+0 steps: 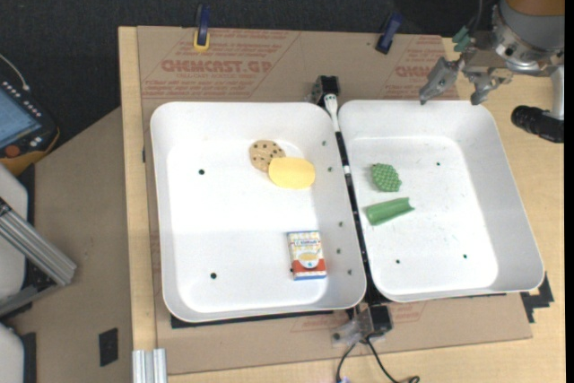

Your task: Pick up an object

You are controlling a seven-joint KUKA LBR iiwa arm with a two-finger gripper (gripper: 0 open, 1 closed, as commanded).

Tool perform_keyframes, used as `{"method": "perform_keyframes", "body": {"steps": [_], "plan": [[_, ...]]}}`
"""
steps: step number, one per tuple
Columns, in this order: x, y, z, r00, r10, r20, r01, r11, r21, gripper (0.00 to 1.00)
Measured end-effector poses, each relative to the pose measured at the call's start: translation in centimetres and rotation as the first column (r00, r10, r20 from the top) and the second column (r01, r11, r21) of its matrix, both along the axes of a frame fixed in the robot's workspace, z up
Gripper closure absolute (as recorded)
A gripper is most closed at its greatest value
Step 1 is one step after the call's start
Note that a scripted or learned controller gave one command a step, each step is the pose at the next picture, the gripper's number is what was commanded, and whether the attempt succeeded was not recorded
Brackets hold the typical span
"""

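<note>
Two white bins side by side: left bin (179, 220), right bin (502, 220). Three things in the left one: one cookie (264, 154) toward 12 o'clock, one yellow disc (292, 173) touching it at its 4 o'clock, one small box (306, 255) toward 5 o'clock. Two things in the right one, both green: one knobbly ball (387, 177) toward 10 o'clock, one wedge (387, 211) just below at its 6 o'clock. Two clamps on the board's far edge: one with a yellow tip (203, 28), one blue (388, 30). One gripper (457, 85) beyond the right bin at 12 o'clock.

2 smooth, glossy white plastic bins (179, 220) sit on a matt brown cardboard sheet (269, 63).
</note>
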State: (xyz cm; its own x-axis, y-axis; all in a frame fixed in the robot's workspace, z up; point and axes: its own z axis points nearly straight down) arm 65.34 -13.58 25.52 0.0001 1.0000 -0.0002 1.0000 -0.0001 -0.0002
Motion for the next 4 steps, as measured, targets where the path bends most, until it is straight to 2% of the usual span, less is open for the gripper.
{"method": "perform_keyframes", "body": {"steps": [1, 2, 3, 4], "plan": [[0.1, 0.0, 1.1, 1.000, 0.000, 0.004, 0.000, 1.000, -0.001, 1.00], [-4.9, -9.4, 3.7, 1.000, -0.010, 0.002, 0.010, 1.000, -0.006, 1.00], [-12.0, -9.0, 15.2, 1.000, -0.003, 0.013, 0.003, 1.000, -0.006, 1.00], [-13.9, -8.9, 27.9, 1.000, 0.000, 0.018, 0.000, 1.000, -0.008, 1.00]]}}
